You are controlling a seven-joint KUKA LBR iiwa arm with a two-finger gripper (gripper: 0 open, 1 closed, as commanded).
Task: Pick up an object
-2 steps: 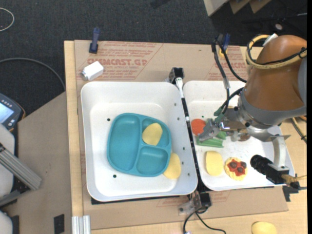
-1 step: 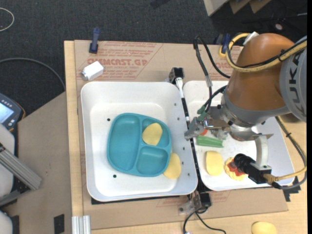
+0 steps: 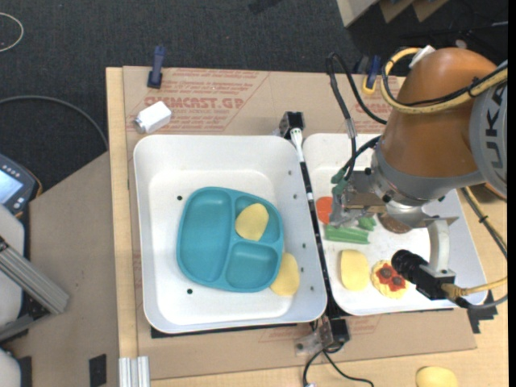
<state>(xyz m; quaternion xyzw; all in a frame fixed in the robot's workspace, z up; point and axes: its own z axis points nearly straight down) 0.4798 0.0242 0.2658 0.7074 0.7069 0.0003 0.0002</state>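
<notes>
You have the grey arm with the orange band [image 3: 435, 127] reaching in from the right and hanging over the right-hand shallow white bin [image 3: 379, 303], with its gripper [image 3: 348, 208] low over that bin's left half, close to the wall shared with the other bin. From this slant you cannot tell how far the gripper is open, and nothing can be seen held in it. Just below it lies a long green plastic pod [image 3: 347, 235], stretched crosswise on the bin floor; whether the gripper touches it you cannot tell. A small orange-red piece [image 3: 323, 210] sits just to the left of the gripper, against the bin's left wall. Nearer the front of the same bin you see a pale yellow rounded block [image 3: 352, 269], and just to its right a round yellow toy with red spots on top [image 3: 387, 279]; the two lie close together, apart from the green pod. The left-hand shallow white bin [image 3: 161, 216] holds a teal plastic tray with three compartments [image 3: 211, 236]. A yellow oval slice [image 3: 251, 221] lies in the tray's upper right compartment, and a second yellow slice [image 3: 286, 276] rests at the tray's lower right corner, overlapping its rim. Both bins stand on a brown cardboard sheet [image 3: 210, 95], where a small white block [image 3: 153, 117] lies beyond the left bin's far corner, with a blue clamp [image 3: 156, 64] at the sheet's far edge.
</notes>
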